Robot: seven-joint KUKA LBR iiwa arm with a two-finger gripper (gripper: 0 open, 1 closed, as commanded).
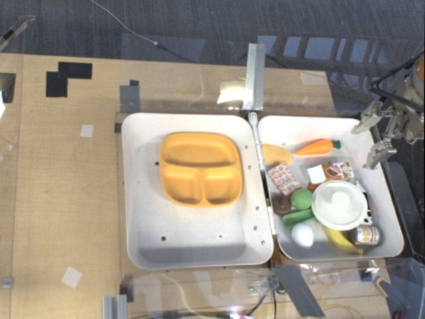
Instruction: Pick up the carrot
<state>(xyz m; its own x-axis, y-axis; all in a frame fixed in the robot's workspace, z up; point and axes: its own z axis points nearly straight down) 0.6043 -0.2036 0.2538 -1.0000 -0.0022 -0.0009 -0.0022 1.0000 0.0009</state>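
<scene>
Two white bins sit side by side on my table (60, 198). The left bin (143, 238) holds a yellow divided tray (200, 168). The right bin (392, 228) is crowded. The carrot (314, 147) lies near its far wall, green tip pointing right, just beside a yellow wedge (275, 155) on its left. Nearer the camera are two snack packets (283, 177), (339, 171), a green piece (301, 200), a white bowl (339, 203), a white egg (303, 234), a banana (341, 239) and a small can (367, 235). My tool (374, 140) hangs over the bin's far right corner, well apart from the carrot. Its two fingers stand spread apart, nothing between them.
</scene>
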